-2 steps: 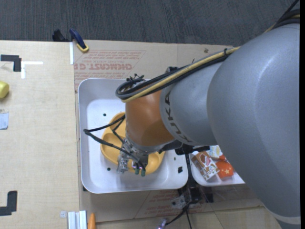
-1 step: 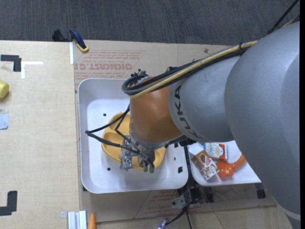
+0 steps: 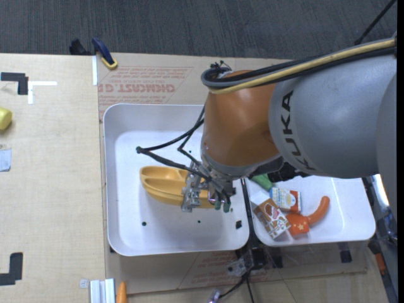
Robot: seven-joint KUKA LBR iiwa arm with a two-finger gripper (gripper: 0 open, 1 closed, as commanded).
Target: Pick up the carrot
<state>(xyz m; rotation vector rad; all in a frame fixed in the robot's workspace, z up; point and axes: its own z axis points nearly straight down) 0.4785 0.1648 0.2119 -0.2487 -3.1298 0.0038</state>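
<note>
- The gripper (image 3: 203,197) hangs low in the left bin (image 3: 120,169), just over a yellow scoop (image 3: 161,183); how its jaws stand, I cannot tell.
- I'd say it must cross to the right bin (image 3: 353,223).
- The carrot (image 3: 317,210), orange, slim and slightly curved, lies there beside snack packets (image 3: 278,212).

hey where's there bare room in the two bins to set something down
Left white bin: bare floor along its near wall and left side, around the yellow scoop-shaped dish. The gripper hangs over that dish's right end. Right white bin: crowded at its left with the orange carrot and small printed packets; barer toward its right.
</note>
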